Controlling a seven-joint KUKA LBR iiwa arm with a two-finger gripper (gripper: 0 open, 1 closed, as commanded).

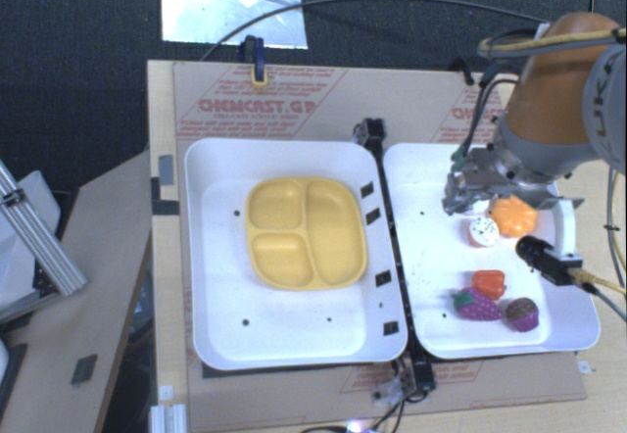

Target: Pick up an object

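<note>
In the right bin [427, 225], my gripper [460, 200] hangs low over the upper middle of the floor. A white round toy with dark dots [481, 231] lies just to its right and slightly nearer the camera. An orange fruit [514, 216] sits beside that toy, partly under the wrist. Toward the bin's front lie a red pepper [489, 281], a purple bunch of grapes [475, 306] and a purple and brown piece [522, 313]. Nothing shows between the gripper's tips.
The left bin [220, 255] holds a yellow divided plate [304, 231] at its middle. A black-clipped ridge [384, 245] separates the two bins. The left half of the right bin's floor is bare white.
</note>
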